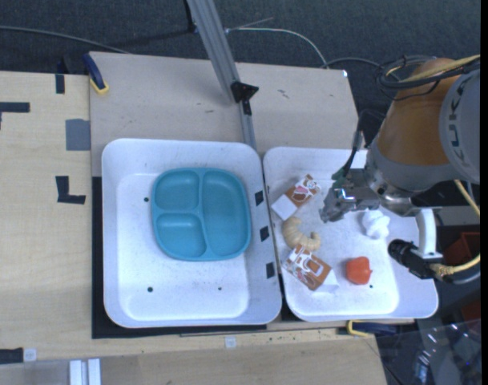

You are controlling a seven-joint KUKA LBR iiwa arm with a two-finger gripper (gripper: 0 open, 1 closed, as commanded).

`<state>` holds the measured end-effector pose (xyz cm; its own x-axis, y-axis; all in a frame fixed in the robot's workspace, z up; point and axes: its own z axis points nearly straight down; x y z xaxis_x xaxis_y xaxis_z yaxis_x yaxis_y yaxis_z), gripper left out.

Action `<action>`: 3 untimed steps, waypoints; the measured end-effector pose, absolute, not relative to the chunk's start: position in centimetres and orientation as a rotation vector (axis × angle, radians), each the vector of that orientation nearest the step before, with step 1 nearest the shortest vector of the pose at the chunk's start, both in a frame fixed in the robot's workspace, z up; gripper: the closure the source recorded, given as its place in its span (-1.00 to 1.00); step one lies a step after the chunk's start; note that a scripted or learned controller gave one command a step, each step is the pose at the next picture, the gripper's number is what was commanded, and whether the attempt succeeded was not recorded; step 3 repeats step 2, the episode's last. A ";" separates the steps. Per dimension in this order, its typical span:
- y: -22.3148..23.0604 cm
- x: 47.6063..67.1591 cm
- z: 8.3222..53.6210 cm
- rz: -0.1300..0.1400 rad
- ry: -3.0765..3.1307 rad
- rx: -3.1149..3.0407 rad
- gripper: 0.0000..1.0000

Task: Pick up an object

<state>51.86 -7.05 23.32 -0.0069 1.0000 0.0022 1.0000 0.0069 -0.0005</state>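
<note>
- Hovering over the right bin (412,299), the gripper (337,204) hangs among the clutter; whether its fingers are spread or closed I cannot tell, and nothing shows between them.
- Nearest candidates: a small carton (302,191) just to its left, a pale croissant-like piece (298,233) below-left, and a white lump (375,224) to its right, partly under the wrist.
- Farther out lie a second carton (308,268) and a red tomato-like item (357,270) near the front wall.
- Risk, as I judge it: the things sit close together, so a descent may land between them and close on air, or nudge one aside.
- The red item looks round and could roll from a pinch.
- The cartons lie tilted; an edge grip may slip.
- A blue tray (202,213) rests in the left bin (123,295), well apart from the action.
</note>
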 end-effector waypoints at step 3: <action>5.2 52.0 23.5 0.001 -2.229 -2.210 1.00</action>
